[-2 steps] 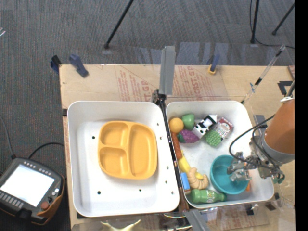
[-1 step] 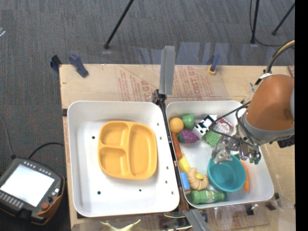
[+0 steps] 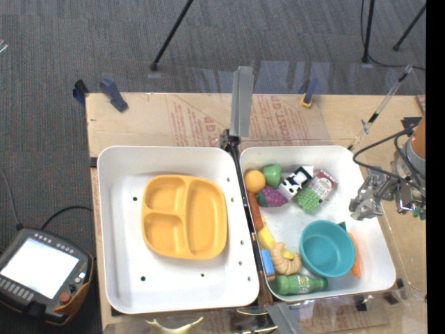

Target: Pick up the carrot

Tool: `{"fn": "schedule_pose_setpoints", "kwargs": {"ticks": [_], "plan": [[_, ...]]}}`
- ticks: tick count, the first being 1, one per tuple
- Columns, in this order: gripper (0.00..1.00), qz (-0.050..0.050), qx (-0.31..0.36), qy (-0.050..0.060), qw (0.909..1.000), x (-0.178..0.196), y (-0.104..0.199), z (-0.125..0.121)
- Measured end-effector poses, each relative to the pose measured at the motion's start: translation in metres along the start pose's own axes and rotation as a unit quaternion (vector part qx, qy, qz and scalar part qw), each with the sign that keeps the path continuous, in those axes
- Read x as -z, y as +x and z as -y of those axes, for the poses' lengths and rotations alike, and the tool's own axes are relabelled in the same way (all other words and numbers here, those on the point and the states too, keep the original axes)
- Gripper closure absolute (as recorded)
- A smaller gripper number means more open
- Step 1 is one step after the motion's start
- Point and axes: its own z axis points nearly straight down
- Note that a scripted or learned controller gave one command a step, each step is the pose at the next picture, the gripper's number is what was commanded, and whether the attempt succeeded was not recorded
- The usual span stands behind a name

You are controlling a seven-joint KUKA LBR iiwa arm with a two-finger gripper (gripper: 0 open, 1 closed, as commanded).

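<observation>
The task is at its start — the carrot [image 3: 355,255] has not been lifted. It lies in the right bin [image 3: 327,153], a thin orange strip just to the right of the teal bowl [image 3: 326,248] and close against the bin's right wall, toward the near end; part of it may be hidden behind the bowl's rim. The gripper [image 3: 367,207] hangs over the right rim of that bin, farther from the viewer than the carrot and apart from it, with nothing visible between its fingers; whether they are spread or closed cannot be told from this view. What remains, by judgement: travel toward the near end, descend between bowl and wall, close on the carrot and lift. Clearance there looks tight, so contact with the bowl is a likely fault. The same bin also holds an orange ball [image 3: 254,180], a green bottle [image 3: 299,283] at the near edge and other toy food. The left bin [image 3: 111,186] holds a yellow divided plate [image 3: 185,216]. Both bins rest on a wooden bench [image 3: 160,120] — with blue clamps along its far edge — over a dark carpeted floor [image 3: 69,33]. A handheld control tablet [image 3: 42,268] sits at the near left.
</observation>
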Motion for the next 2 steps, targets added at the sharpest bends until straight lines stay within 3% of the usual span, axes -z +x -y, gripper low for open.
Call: {"fn": "schedule_pose_setpoints", "kwargs": {"ticks": [1, 2], "plan": [[1.00, -0.006, 0.078, -0.002, 0.9969, -0.059, 0.054, 0.009], [1.00, 0.002, 0.080, 0.000, 0.9968, 0.054, 0.045, 0.017]]}}
